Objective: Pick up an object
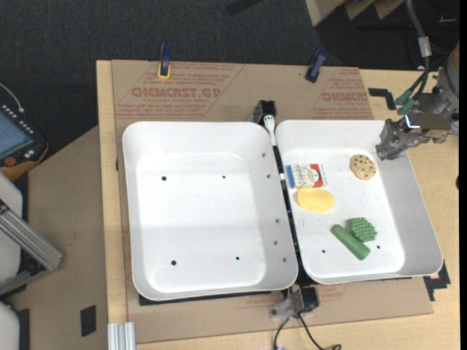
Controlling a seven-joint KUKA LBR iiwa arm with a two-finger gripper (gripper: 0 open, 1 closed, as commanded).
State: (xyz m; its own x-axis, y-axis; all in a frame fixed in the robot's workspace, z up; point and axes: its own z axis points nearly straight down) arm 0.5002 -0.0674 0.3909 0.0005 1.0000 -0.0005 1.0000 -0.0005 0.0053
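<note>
Green piece [354,237]: nearest in the right bin [416,195]; looks light, soft.
Yellow oval [315,200]: mid-bin, smooth, may slip.
Cookie [362,166]: far side, likely rigid; grip across its rim.
Gripper [392,143]: just beside cookie; closure cannot be told.

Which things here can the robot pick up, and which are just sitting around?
For the job:
hand
cookie
yellow oval
small red, white and blue packet
green pieces
right bin

Just lying about:
left bin
blue clamps
cardboard sheet
</note>
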